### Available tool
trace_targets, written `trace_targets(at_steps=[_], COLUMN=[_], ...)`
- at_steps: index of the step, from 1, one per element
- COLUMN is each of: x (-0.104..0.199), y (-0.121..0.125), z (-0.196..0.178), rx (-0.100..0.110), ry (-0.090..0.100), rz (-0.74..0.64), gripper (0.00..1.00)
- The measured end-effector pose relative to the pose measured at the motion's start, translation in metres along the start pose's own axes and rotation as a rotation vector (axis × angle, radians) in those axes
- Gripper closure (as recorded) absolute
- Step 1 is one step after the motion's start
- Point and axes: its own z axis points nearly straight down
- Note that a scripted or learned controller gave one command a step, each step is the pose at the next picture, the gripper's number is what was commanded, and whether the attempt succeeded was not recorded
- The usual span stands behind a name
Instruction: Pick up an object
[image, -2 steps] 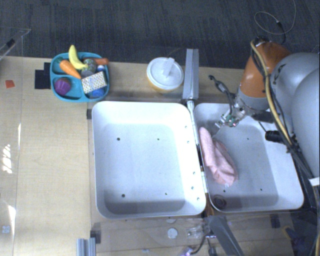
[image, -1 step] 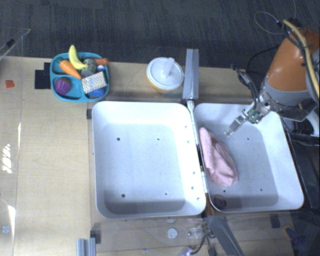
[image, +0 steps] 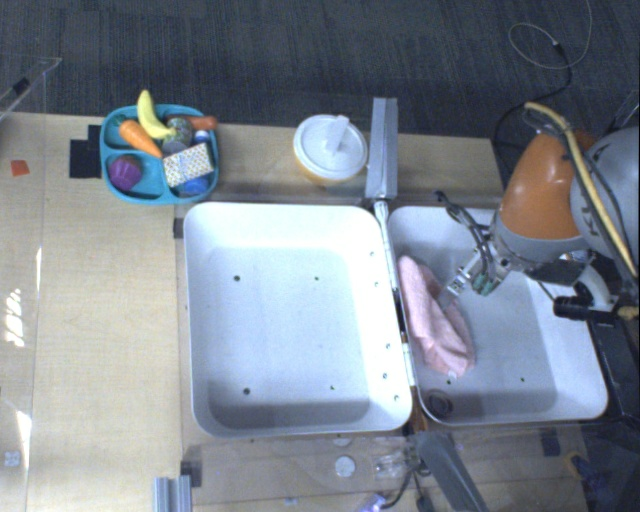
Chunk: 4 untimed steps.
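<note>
Arm (image: 540, 200) bent over right bin (image: 570, 400), tool (image: 478, 278) beside pink cloth (image: 433, 318), grip unclear

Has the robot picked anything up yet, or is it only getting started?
Nothing looks picked up so far. The crumpled pink cloth lies on the floor of the right-hand white bin, along its left wall. The arm's gripper is above that bin, just right of the cloth's upper end, with nothing visibly in it. What remains is the whole grasp: reaching the cloth, gripping it and lifting it out.
</note>
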Motion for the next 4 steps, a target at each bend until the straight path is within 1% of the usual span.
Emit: trace_targets(at_steps=[1, 2, 3, 4], x=[-0.01, 0.016, 0.002, 0.003], y=[0.013, 0.01, 0.021, 0.025], z=[-0.016, 0.005, 0.007, -0.004], rx=[0.001, -0.009, -0.008, -0.012], ry=[0.001, -0.015, -0.008, -0.008], rz=[0.036, 0.067, 0.508, 0.5], gripper=[0.0, 0.0, 0.0, 1.0])
